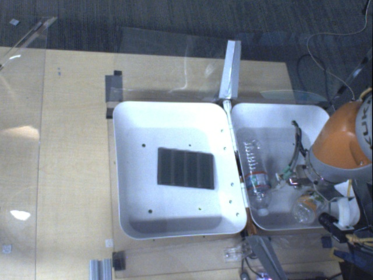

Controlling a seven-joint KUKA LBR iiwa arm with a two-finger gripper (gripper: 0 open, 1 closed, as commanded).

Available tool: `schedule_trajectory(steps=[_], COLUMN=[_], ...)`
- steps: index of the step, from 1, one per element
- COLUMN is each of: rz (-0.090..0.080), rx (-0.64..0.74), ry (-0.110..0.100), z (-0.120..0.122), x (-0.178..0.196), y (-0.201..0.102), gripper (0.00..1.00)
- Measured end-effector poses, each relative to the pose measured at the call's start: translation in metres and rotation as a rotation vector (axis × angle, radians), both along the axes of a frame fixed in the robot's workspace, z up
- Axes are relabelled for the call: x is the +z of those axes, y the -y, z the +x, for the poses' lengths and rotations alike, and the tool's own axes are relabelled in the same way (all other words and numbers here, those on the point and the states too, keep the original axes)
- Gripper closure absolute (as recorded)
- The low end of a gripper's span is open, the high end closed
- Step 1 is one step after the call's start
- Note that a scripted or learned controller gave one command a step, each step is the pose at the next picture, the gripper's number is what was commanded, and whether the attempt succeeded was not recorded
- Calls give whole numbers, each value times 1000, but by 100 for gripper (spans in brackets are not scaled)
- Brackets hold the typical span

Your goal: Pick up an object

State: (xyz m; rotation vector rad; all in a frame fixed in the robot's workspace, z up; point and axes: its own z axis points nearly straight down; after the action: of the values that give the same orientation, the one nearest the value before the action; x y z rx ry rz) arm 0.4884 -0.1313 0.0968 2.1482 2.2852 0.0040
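Clear plastic bottle (254,171), blue label, perhaps crumpled

Left bin (131,156) open but for dark pad (186,168) — right bin (274,116) crowded by arm (341,144), bottle (255,171).

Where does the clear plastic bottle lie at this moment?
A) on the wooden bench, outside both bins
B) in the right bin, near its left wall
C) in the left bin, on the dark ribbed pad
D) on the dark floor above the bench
B: the clear plastic bottle lies inside the right bin, close to the wall it shares with the left bin.
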Motion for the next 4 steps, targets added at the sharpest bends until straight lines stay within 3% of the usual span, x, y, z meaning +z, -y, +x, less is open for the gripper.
schedule_trajectory(steps=[1, 2, 3, 4], rz=[-26, -27, 0, -2], rx=[181, 83, -19, 7], ry=[8, 6, 1, 7], z=[53, 113, 72, 110], x=[-5, -6, 73, 5], y=[-10, -18, 8, 65], gripper=[0, 0, 0, 0])
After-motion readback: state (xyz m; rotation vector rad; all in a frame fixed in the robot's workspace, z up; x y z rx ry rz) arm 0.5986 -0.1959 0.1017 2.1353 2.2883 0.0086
